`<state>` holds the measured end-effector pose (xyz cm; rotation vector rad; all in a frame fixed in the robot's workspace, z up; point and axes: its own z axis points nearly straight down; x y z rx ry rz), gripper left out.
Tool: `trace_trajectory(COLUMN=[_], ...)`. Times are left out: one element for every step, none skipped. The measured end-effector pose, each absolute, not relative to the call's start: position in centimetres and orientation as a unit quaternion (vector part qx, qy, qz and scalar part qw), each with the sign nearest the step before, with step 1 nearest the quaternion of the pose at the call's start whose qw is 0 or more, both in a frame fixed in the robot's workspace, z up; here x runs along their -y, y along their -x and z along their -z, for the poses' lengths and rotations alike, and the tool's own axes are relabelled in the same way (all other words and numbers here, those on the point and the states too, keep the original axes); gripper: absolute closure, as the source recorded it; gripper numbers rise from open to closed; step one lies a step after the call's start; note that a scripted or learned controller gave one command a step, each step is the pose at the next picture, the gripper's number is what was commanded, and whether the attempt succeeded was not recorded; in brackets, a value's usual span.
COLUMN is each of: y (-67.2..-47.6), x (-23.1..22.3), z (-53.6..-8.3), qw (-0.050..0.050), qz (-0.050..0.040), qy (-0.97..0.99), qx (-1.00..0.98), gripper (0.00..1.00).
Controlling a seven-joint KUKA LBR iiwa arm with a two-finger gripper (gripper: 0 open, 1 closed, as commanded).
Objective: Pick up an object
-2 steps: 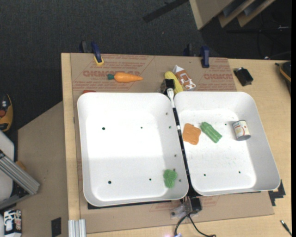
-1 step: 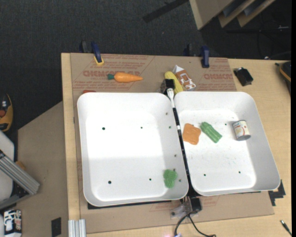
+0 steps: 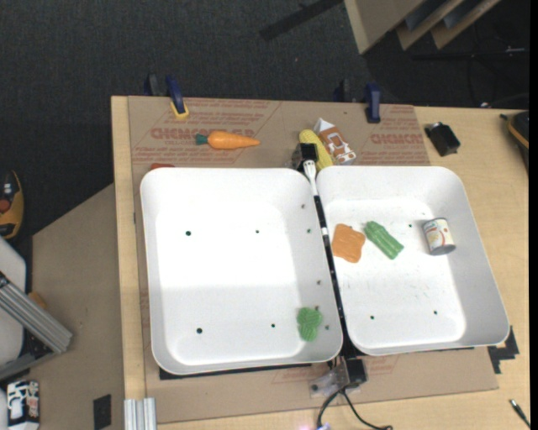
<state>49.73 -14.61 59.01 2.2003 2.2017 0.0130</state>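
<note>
Right bin (image 3: 471, 319), smooth white plastic: orange slab (image 3: 348, 243), ridged green pickle (image 3: 384, 239), small tin can (image 3: 437, 235) (label unreadable). Left bin (image 3: 168, 336), lower right corner: knobbly green lump (image 3: 309, 322). Claw state: cannot tell.

At the upper edge of the frame, a wooden structure (image 3: 420, 21) is cut off. At the left edge, a yellow-and-black object (image 3: 8, 206) and a metal rail (image 3: 34, 323) are cropped. The printing on the small can (image 3: 437, 235) in the right bin (image 3: 471, 323) is too small to read. A black item (image 3: 521, 126) at the right edge is partly cropped.
</note>
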Motion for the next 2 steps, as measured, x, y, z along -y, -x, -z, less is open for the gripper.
trace_trajectory(y=[-49.7,-49.8], x=[14.6,14.6], z=[-59.0,-60.1], qw=[0.014,0.017], qz=[-0.0039,-0.0051], qy=[-0.707,-0.707], qx=[-0.707,-0.707], gripper=[0.00,1.00])
